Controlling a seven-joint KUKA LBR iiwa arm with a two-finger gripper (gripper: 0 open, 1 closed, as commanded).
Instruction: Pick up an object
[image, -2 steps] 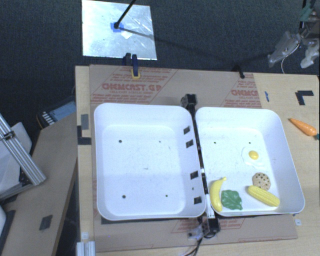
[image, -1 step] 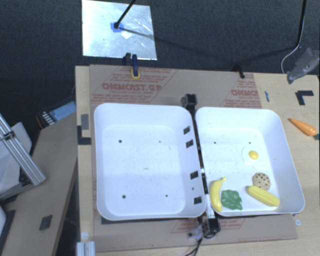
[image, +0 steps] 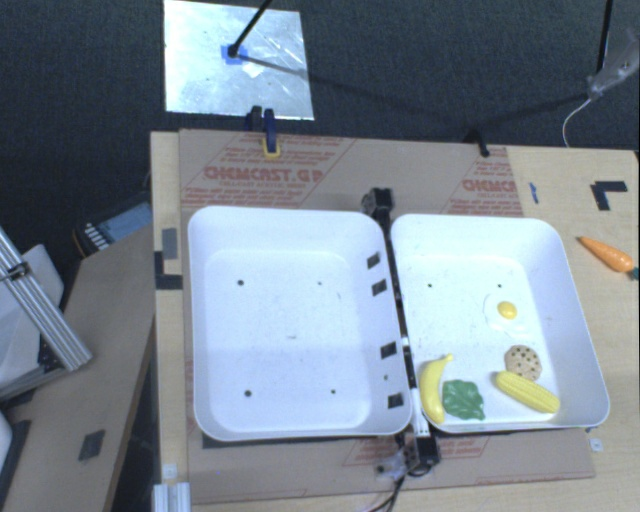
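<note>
The right white bin (image: 470, 255) holds several toy foods near its front. A yellow banana (image: 433, 388) lies against the bin's left wall, with a green leafy piece (image: 463, 400) touching it on the right. A yellow corn cob (image: 527, 392) lies at the front right, and a round brown cookie (image: 522, 360) sits just behind it. Farther back rests a fried egg (image: 505, 310) with a yellow yolk.
The left white bin (image: 290, 300) stands beside the right one, joined by black clips (image: 388, 350). An orange carrot (image: 607, 253) lies on the bench right of the bins. A silver sheet (image: 238, 58) lies at the back, and a metal rail (image: 40, 310) at the far left.
</note>
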